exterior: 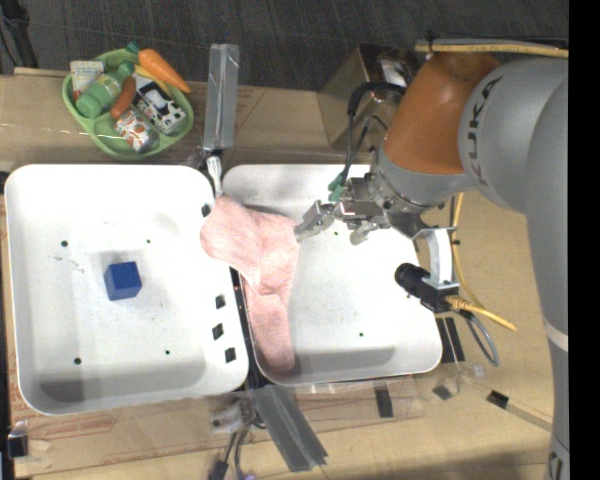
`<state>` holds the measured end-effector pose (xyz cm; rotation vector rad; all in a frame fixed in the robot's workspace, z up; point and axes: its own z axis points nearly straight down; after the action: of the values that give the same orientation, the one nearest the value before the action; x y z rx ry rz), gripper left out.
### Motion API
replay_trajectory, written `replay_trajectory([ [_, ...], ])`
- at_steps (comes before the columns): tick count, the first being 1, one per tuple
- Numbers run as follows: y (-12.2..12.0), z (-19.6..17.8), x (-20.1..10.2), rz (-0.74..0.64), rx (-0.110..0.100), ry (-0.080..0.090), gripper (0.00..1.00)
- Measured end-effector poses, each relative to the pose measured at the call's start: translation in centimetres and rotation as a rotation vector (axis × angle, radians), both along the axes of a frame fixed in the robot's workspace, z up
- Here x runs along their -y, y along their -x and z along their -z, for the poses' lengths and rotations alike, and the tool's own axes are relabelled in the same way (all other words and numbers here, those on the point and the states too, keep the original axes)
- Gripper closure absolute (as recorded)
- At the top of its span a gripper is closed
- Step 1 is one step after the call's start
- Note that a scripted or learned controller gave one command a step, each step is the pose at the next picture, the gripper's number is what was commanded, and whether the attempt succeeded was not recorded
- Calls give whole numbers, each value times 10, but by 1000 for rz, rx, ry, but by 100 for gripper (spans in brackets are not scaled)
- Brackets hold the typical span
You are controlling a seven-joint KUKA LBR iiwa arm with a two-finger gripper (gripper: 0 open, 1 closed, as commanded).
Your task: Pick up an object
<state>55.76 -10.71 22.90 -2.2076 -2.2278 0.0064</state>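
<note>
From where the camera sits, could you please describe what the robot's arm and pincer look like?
The arm is bulky, with smooth grey rounded casings and a broad orange band above the wrist. Dark KUKA lettering runs along the grey shell. Thin dark cables loop near the wrist. The pincer is a small metallic grey assembly with slim fingers and a few greenish parts.

We see 2 bins, the left bin (40,268) and the right bin (380,318), of smooth white plastic with a soft sheen. The pink cloth (265,268) looks like soft, matt terry. The blue cube (123,280) seems matt. The gripper (325,218) is bare grey metal; the bench (500,348) looks like plain wood.
</note>
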Motion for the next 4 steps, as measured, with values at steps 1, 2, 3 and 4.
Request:
replay_trajectory([
  [1, -20, 107, 11, -77, -1, 0, 0],
  [2, -74, 137, -4, -296, 7, 0, 0],
  [3, -75, 126, -4, -299, 6, 1, 100],
  [4, -75, 126, -4, -299, 6, 1, 0],
])
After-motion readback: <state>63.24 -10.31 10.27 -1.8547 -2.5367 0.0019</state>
